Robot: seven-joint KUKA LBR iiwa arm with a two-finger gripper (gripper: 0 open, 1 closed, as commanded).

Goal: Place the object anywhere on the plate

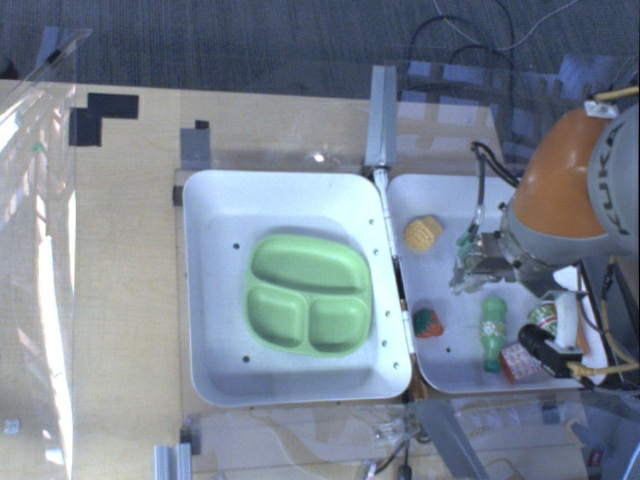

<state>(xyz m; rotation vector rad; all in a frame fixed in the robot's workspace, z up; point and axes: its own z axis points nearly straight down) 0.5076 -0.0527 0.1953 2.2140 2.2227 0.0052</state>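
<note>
Near the front of the right white bin (440,373), a green plastic bottle (492,334) and red strawberry-like toy (427,322). Above them, grey arm reaching from the right, gripper (473,260) pointing down; finger state impossible to tell. Farther back, yellow corn-like object (423,233). Leftward, green three-compartment plate (307,293) in the left bin (215,268).

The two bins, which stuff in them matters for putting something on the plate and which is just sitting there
Job: green plate in the left bin; gripper.

Lying about, each a possible pick, in the right bin: yellow corn-like piece, strawberry, green bottle.
</note>
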